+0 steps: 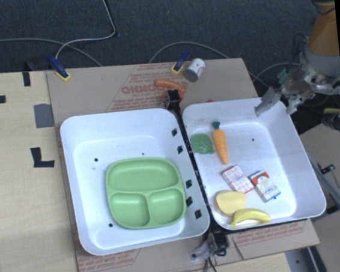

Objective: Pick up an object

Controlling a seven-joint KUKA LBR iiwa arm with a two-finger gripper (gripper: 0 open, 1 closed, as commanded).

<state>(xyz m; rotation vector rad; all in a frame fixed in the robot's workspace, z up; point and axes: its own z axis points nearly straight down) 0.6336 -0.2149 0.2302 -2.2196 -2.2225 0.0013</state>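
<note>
The right bin (280, 151) holds several small objects. An orange carrot (220, 146) lies next to a green leafy piece (201, 143) near the bin's left wall. Further forward are a pink and white box (237, 179) and a red, white and blue carton (265, 186). At the front lie a pale yellow lump (230, 201) and a banana (250, 216). My gripper (278, 101) hangs over the bin's far right corner, well above and to the right of the carrot. It is open, with nothing between its fingers.
The left bin (80, 142) carries a green divided plate (146, 192). Behind the bins, on the cardboard, are an orange tool (170, 84), a grey cylinder (194, 69), blue and yellow clamps (59, 68) and a white cable (87, 38).
</note>
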